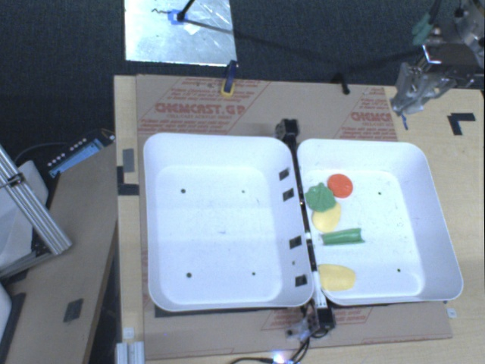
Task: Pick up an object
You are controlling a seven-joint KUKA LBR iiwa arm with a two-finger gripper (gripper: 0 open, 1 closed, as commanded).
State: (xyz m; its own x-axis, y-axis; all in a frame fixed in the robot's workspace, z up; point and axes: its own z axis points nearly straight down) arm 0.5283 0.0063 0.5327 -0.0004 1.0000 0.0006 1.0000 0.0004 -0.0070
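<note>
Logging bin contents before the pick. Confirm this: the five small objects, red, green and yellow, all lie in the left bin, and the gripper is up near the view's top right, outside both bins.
Wrong bin. The camera view shows the red piece, two green pieces and two yellow pieces in the right bin, not the left bin. The rest stands: the gripper is near the top right, outside both bins.

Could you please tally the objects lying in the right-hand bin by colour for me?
Red: 1, the round red piece
Green: 2, the leafy green piece and the long green piece
Yellow: 2, the upper yellow piece and the lower yellow piece
Total: 5, all in the right bin
</note>
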